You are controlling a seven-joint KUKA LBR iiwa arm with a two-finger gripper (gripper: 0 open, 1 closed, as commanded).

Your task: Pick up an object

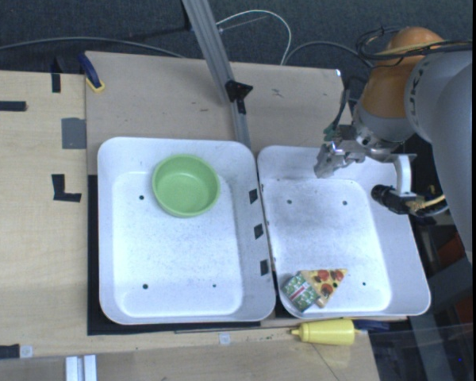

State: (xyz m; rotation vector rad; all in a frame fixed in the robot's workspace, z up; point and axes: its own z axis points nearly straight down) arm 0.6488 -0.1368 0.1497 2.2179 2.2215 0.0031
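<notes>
The left shallow white plastic bin [119, 236] carries a round light-green plastic bowl [186, 185] in its upper middle; the rest of its floor, below and to the right of the bowl, is bare. A grey metal pole [214, 50] slants down from the top edge to the seam between the bins. The right shallow white plastic bin [397, 284] has a wide bare floor, with a small flat packet printed in green, red and yellow [312, 286] lying in its lower left corner, close to the rim. Just outside that rim, on the wooden table [32, 252], lies a yellow plastic bottle [327, 332]. The grey metal end effector [331, 163] hangs over the right bin's upper rim, well apart from the packet. Its tips are small and blurred, so I cannot tell its opening or whether it touches the rim.
</notes>
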